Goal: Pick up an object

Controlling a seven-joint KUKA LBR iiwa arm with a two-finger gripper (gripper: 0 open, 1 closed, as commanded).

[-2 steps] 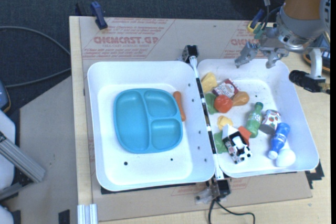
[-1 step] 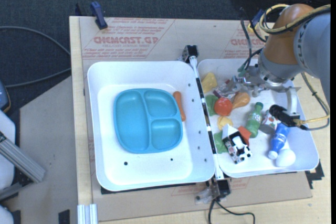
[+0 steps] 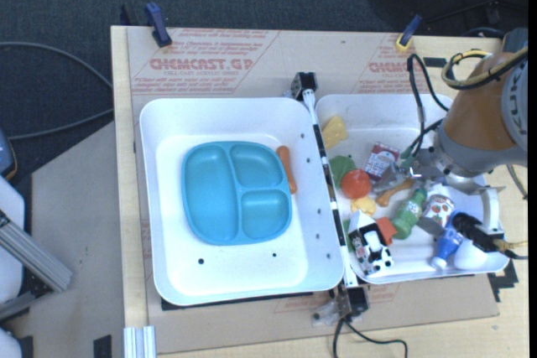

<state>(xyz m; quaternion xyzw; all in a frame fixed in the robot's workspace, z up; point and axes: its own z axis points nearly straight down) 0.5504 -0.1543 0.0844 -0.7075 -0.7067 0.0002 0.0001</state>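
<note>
My gripper point(image 3: 409, 173) reaches down into the right bin point(image 3: 369, 108), among its pile of small objects. Right beside it lie a red and white packet point(image 3: 383, 158) and a tan stick-like piece point(image 3: 391, 194). Close by are a red tomato point(image 3: 356, 183), a green vegetable point(image 3: 341, 165), a green bottle point(image 3: 406, 216) and a small can point(image 3: 437, 206). Nothing is visibly lifted from the bin.
The left bin point(image 3: 168, 138) holds a blue divided plate point(image 3: 237, 190) and an orange carrot point(image 3: 287, 168). The right bin also has a yellow block point(image 3: 335, 130), an orange piece point(image 3: 386, 229), a black and white toy point(image 3: 369, 248) and a blue bottle point(image 3: 447, 246).
</note>
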